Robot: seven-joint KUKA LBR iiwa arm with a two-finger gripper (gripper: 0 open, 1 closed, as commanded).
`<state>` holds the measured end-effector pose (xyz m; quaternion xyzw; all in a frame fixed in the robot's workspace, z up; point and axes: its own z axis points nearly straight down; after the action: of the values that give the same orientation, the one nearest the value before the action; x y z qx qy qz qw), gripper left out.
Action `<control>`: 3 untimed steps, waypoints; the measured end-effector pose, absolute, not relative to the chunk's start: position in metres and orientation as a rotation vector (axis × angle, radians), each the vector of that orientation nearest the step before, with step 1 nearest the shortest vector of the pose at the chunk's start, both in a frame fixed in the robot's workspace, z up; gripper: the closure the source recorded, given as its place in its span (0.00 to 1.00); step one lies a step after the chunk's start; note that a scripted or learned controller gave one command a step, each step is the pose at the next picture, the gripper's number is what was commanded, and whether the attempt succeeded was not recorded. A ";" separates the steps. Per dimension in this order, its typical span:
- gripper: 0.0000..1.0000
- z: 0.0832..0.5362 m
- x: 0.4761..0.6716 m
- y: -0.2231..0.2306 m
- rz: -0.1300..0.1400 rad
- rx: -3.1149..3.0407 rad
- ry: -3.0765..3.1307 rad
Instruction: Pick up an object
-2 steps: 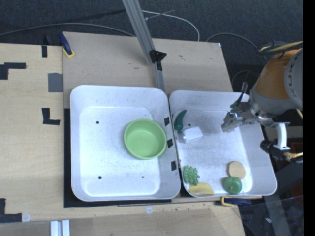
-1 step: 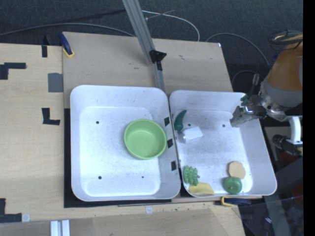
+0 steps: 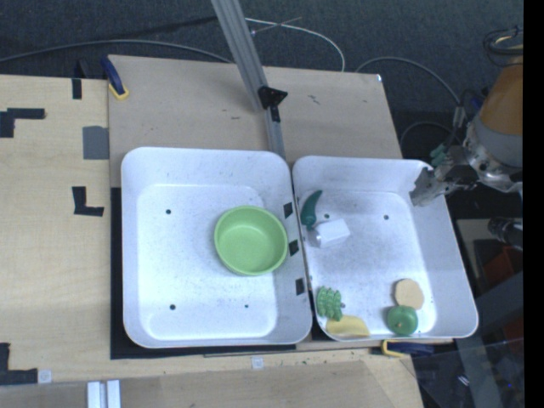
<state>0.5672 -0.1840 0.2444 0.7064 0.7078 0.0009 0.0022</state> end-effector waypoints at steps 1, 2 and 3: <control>1.00 0.231 0.560 -0.130 -0.001 2.217 2.230; 1.00 0.240 0.555 -0.072 0.001 2.214 2.231; 1.00 0.236 0.554 -0.023 -0.001 2.216 2.230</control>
<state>0.5538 -0.0232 0.2356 0.7048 0.7094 -0.0004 -0.0013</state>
